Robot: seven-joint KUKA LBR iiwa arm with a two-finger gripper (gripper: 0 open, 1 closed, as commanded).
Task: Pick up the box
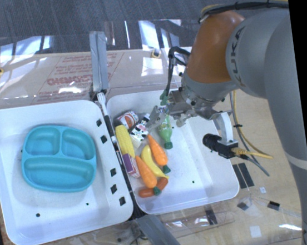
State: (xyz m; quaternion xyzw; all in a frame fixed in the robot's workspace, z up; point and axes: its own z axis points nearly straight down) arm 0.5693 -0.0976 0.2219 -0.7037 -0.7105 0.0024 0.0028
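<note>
Right bin (pixel 218 189) | arm (pixel 243 40) reaches in from your right | box (pixel 130 165) lies at the bin's left wall, long axis along it, under the corn (pixel 124 141) | gripper (pixel 166 114) sits up-right of it; jaws' state: cannot tell.

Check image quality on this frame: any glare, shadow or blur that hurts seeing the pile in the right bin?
Camera view: glare streaks on the clear sheeting behind both bins and along the front bench edge; right bin floor evenly lit, with soft shadow under the arm; the toy food pile, carrot and corn, reads clearly; the gripper area is dark and cluttered.
</note>
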